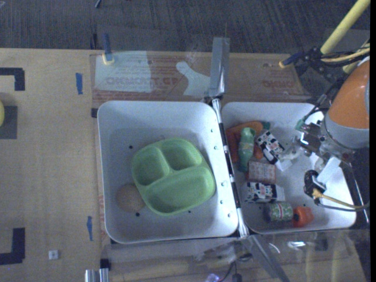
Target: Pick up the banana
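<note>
Looking down on both bins, we are seeing the arm reaching in from the right, with the gripper hanging over the right bin near its middle. We are not able to tell the gripper's state from this angle: the tip is blurring into the white floor and the clutter under it. We are also not able to pick out the banana with any confidence. Nothing in either bin is reading clearly as one, and a small yellow patch is sitting at the far left edge of the bench, well apart from the gripper, too cropped to identify. Along the right bin's left side we are seeing an orange item at the top, a green bottle just below it, a cow-patterned box beside the bottle and closest to the gripper, then a pinkish packet, a second black-and-white box, a green can and a small orange piece touching the can. The left bin is holding a green divided plate near its middle, with a tan ball touching the plate's lower left edge. We are seeing nothing pinched by the gripper.
</note>
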`<state>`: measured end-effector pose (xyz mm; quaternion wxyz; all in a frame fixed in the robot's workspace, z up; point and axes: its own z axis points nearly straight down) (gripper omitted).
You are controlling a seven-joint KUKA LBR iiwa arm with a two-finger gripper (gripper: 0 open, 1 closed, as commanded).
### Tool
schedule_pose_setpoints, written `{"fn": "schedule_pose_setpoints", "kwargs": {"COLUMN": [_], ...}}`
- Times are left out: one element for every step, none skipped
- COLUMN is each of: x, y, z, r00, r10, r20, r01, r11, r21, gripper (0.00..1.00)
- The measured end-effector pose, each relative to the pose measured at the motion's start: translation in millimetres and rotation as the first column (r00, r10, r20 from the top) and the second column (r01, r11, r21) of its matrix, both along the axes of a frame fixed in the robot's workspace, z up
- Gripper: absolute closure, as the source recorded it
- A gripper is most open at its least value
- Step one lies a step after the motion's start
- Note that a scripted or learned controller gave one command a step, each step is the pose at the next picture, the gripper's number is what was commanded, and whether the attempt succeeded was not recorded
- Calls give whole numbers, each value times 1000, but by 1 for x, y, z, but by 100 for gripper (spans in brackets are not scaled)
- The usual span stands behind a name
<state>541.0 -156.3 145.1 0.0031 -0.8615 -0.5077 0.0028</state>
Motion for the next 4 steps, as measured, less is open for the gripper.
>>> {"fn": "schedule_pose_setpoints", "kwargs": {"x": [-47, -45, -14, 95], "y": [54, 54, 44, -13], "z": [-55, -44, 21, -5], "r00": [961, 960, 941, 895], "r10": [-277, -279, -339, -445], "r20": [23, 26, 2, 1], "r01": [277, 279, 339, 445], "r11": [961, 960, 941, 895], "r21": [-3, 1, -3, -5], "gripper": [0, 100, 100, 100]}}
